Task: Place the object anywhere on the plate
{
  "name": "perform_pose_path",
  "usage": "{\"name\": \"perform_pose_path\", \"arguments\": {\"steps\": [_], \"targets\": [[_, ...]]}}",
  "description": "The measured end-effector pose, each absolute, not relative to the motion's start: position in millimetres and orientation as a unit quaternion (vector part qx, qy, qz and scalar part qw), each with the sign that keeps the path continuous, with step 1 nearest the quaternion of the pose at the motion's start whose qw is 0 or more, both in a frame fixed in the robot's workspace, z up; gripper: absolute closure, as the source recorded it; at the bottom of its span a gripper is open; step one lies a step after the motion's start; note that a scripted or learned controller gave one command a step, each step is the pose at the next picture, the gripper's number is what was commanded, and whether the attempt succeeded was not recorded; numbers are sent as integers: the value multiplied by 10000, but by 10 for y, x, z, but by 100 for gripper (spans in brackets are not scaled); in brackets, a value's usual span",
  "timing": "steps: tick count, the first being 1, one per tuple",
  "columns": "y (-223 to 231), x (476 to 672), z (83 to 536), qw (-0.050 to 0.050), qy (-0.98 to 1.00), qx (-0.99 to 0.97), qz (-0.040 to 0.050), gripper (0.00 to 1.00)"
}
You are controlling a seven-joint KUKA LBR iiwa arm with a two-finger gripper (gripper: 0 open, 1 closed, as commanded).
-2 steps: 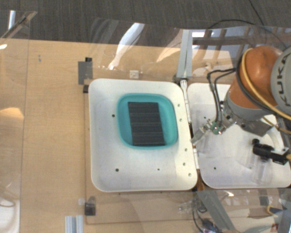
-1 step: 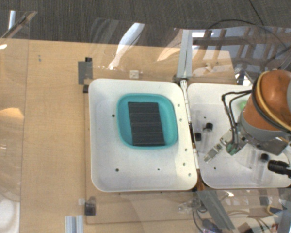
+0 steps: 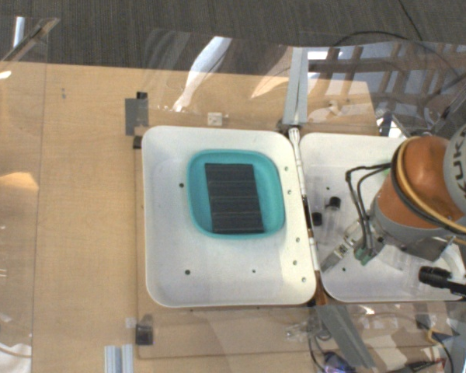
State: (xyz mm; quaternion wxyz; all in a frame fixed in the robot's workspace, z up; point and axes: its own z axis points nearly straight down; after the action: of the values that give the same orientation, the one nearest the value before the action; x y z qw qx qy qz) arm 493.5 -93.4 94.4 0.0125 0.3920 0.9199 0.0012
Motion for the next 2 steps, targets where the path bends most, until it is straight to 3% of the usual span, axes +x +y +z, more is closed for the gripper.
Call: {"name": "perform_pose_path", "arguments": {"steps": [1, 2], "targets": [[-926, 4990, 1075, 207, 9195, 3924, 42, 100], [-584, 4895, 1859, 44, 9320, 3624, 18, 100]]}}
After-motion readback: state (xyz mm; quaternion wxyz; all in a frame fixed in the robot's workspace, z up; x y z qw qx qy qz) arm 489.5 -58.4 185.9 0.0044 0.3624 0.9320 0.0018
